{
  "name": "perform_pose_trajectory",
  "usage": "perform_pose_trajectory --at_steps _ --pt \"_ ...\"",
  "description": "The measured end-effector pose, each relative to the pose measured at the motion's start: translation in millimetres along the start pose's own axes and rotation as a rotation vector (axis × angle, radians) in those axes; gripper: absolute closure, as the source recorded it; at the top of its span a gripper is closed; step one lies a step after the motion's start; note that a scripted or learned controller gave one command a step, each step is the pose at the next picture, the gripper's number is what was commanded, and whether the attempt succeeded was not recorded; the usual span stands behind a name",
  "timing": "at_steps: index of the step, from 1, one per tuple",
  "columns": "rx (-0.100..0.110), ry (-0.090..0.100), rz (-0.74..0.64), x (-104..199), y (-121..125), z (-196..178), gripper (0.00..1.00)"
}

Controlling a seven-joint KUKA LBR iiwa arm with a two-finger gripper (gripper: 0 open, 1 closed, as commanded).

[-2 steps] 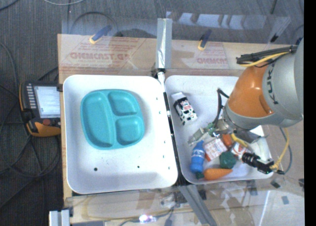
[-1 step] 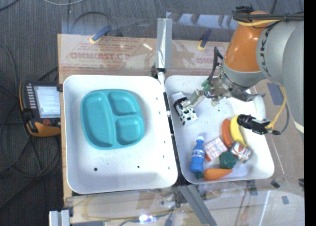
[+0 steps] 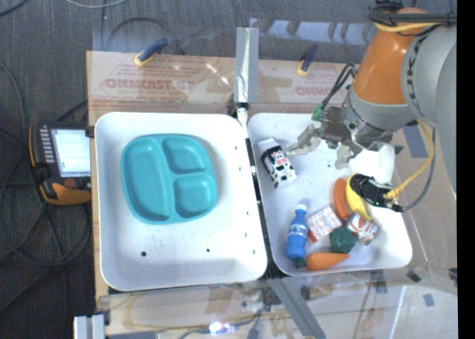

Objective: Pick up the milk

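Observation:
The milk (image 3: 278, 165) is a small carton with black and white cow patches, lying tilted near the left wall of the right bin (image 3: 401, 256). My gripper (image 3: 324, 149) hangs over the upper middle of that bin, just to the right of the carton and a little apart from it. Its two fingers (image 3: 305, 143) are spread open with nothing between them. The grey and orange arm comes in from the upper right.
In the right bin's lower half lie a blue bottle (image 3: 297, 232), a red and white box (image 3: 323, 222), a green piece (image 3: 342, 240), a carrot (image 3: 326, 260), a banana (image 3: 365, 189) and a red can (image 3: 364, 228). A teal divided plate (image 3: 169, 178) lies in the left bin (image 3: 111, 256).

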State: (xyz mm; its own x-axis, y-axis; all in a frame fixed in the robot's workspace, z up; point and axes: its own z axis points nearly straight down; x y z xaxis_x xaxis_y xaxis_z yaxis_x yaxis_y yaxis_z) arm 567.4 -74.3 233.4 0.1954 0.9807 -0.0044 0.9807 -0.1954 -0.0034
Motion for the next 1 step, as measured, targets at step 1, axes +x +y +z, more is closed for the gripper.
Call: perform_pose_trajectory --at_steps 1 --pt "0.001 0.0 -0.092 50.2 24.4 51.3 0.0"
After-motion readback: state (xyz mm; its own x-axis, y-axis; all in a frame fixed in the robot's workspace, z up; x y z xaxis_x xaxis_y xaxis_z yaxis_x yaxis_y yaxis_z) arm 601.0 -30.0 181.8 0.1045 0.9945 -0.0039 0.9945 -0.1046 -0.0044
